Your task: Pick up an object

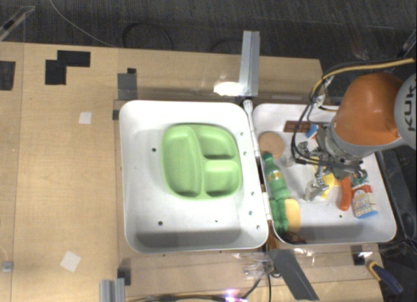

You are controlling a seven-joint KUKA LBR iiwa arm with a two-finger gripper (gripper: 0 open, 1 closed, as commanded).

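Wooden bench (pixel 58 183), two white bins. Left bin (pixel 140 222) holds green divided tray (pixel 199 161). Gripper (pixel 319 187) low in right bin (pixel 384 229), finger state cannot tell. Nearest: yellow piece (pixel 330 181), orange tool (pixel 345 196). Advice: centre over one item, avoid neighbours, descend straight.

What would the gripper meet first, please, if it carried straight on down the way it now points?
The gripper points down into the right bin. Most likely it would meet the bin's white floor first, between the green bottle and the orange tool, though depth is hard to judge from above.
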